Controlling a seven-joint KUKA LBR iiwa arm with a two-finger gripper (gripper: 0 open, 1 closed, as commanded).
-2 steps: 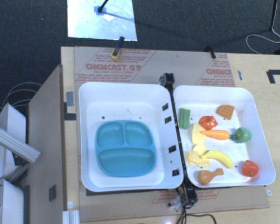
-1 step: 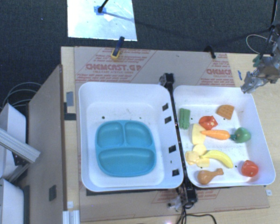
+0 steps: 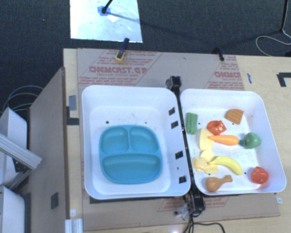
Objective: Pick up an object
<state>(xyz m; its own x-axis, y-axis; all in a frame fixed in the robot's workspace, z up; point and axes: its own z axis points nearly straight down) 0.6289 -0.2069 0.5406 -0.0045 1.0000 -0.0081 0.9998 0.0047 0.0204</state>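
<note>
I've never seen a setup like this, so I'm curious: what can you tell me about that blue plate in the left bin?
The blue plate is a light-blue tray with rounded corners, plastic by the look of it, split into three compartments: two smaller ones at the far side and one wide one at the near side. It lies flat on the floor of the left white bin, toward the near wall. Nothing sits in it or touches it.

Slanted overhead view of both bins (image 3: 136, 93)
</note>
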